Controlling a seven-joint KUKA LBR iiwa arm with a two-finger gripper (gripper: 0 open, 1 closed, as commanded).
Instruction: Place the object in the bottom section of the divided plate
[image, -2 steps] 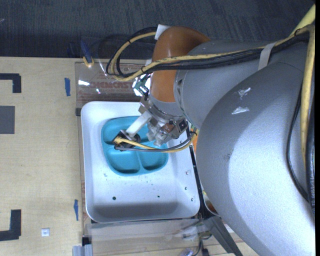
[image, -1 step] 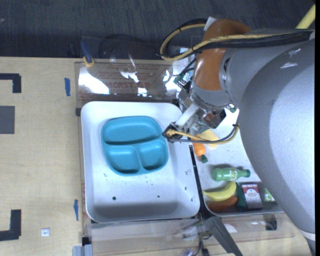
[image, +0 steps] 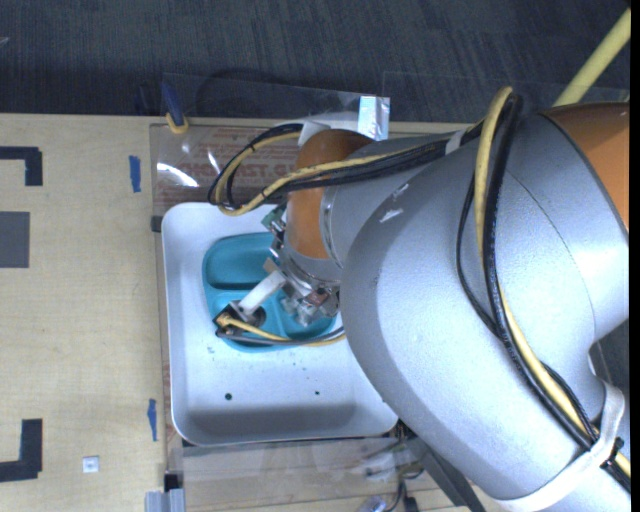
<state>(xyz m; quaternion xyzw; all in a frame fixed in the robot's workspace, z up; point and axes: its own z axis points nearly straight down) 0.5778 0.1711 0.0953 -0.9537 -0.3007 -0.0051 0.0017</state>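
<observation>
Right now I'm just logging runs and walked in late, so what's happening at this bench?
A grey KUKA arm reaches in from the right, over a shallow white bin. Its gripper hangs low over a blue divided plate lying in that bin. The wrist hides much of the plate, so I cannot tell whether the gripper holds an object or has set one down. Yellow and black cables trail across the plate's near edge.

We see a teal divided plate (image: 232, 268) inside the white bin (image: 200, 380), the grey arm (image: 480, 300) with its orange band (image: 322, 190) above it, and yellow-and-black cables (image: 250, 160).
</observation>
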